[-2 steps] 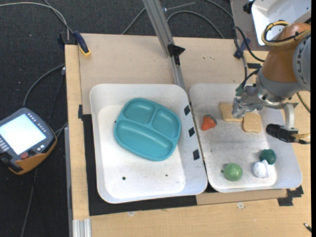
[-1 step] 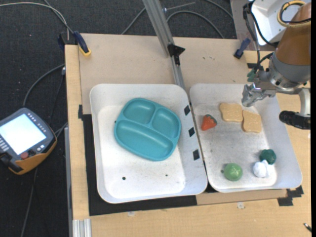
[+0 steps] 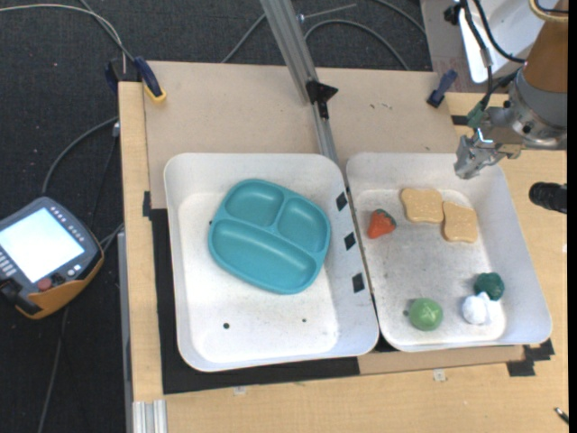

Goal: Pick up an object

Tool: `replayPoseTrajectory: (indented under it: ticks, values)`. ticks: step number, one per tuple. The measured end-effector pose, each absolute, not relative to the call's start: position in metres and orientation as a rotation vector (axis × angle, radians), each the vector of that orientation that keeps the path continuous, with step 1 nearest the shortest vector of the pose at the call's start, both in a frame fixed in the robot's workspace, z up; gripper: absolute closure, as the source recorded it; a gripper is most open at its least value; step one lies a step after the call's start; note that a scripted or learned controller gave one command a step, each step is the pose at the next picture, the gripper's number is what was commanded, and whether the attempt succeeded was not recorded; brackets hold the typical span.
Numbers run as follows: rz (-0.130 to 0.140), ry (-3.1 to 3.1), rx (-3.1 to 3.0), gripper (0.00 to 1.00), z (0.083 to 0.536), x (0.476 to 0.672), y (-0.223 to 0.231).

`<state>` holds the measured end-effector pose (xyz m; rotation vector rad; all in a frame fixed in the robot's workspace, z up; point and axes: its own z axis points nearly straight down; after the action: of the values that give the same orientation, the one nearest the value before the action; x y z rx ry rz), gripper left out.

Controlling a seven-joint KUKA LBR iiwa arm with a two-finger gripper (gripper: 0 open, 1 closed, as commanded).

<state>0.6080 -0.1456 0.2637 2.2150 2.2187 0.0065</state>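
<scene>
Overhead, hand (image 3: 472,159) poised at about one o'clock above right bin (image 3: 532,278), nothing between its fingers, their spread impossible to tell. Below it, two crackers (image 3: 421,205) (image 3: 460,223), strawberry (image 3: 380,224) at nine o'clock of them, green ball (image 3: 425,313) and broccoli (image 3: 489,286) toward five o'clock. Teal divided plate (image 3: 269,234) in left bin (image 3: 194,332).

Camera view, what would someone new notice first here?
A teal divided plate lies in the left bin. Toy foods dot the right bin: a red strawberry, two toast slices, a green ball. The arm's hand hangs over that bin's far right corner.
</scene>
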Motion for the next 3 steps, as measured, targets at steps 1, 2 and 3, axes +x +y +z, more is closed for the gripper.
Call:
replayPoseTrajectory:
  ticks: [1,2,3]
  values:
    - [0.001,2.230,2.217,1.00,0.247,0.607,-0.095]
    - [0.004,2.230,2.215,1.00,0.252,0.609,-0.041]
    - [-0.001,2.232,2.217,1.00,0.232,0.609,0.015]
